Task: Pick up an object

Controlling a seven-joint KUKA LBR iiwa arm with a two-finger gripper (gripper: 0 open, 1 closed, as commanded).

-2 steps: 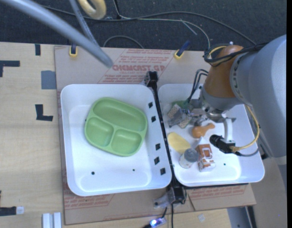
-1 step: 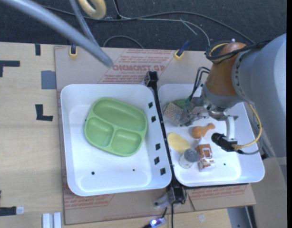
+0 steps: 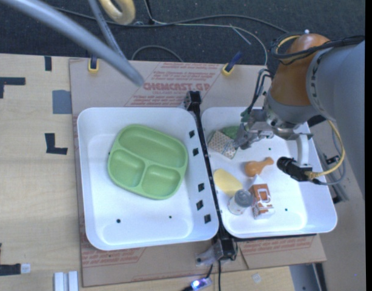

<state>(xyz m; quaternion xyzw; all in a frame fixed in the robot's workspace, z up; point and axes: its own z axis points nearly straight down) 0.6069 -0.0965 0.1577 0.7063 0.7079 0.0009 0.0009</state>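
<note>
My gripper (image 3: 245, 138) is low in the right bin (image 3: 319, 220), near its back left part. It hangs just right of a speckled beige object (image 3: 220, 142), with something green (image 3: 229, 131) showing behind it. In front of the gripper lie an orange pear-shaped object (image 3: 259, 165), a yellow object (image 3: 227, 180), a clear small bottle (image 3: 239, 200) and a red-and-white packet (image 3: 262, 200). The gripper's body hides what is directly under it.
The left bin (image 3: 95, 223) holds a green sectioned plate (image 3: 148, 160). A black divider (image 3: 201, 162) runs between the bins. The grey arm with its orange band (image 3: 295, 71) comes in from the upper right, with a black part and yellow cable (image 3: 298, 168) over the right bin.
</note>
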